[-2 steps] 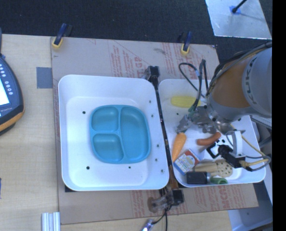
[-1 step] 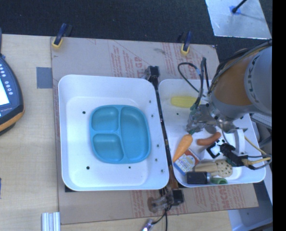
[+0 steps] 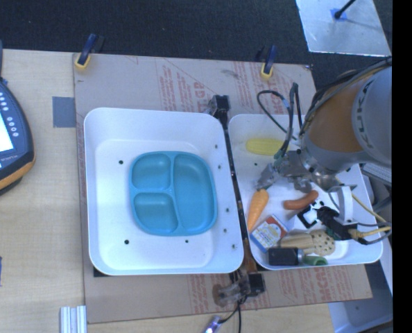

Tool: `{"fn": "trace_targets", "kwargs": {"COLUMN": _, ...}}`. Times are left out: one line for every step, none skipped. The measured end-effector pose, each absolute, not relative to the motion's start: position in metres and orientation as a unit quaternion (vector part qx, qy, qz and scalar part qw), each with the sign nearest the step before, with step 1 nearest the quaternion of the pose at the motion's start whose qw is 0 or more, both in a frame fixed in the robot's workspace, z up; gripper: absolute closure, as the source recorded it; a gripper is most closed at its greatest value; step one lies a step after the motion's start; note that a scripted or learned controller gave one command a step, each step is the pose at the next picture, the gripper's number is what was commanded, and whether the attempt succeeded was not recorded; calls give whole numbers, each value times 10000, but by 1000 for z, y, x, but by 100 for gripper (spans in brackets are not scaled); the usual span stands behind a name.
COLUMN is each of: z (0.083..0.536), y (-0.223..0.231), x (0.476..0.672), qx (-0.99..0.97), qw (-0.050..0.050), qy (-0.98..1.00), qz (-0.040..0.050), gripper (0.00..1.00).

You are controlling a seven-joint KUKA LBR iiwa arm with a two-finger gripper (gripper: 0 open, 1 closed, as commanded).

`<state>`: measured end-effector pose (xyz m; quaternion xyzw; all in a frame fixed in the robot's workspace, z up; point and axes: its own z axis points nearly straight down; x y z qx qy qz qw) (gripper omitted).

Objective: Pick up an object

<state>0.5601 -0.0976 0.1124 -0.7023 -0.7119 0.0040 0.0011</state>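
Now arm [image 3: 345, 127] bent low over right bin [image 3: 372, 255], above carrot [image 3: 257, 209].

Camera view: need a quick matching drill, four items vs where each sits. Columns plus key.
Things:
1. blue divided plate
2. carrot
3. yellow piece
4. sausage

Places:
A. right bin, far end near the top wall
B. left bin, in the middle
C. right bin, against the left wall by the divider
D. right bin, around the centre, just below the gripper

Pairs: 1-B, 2-C, 3-A, 4-D
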Motion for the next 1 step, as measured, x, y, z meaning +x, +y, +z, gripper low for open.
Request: {"fn": "trace_targets", "kwargs": {"z": 92, "y": -101, "x": 622, "qx": -7063, "qw": 10, "qy": -7079, "qz": 10, "gripper": 0}}
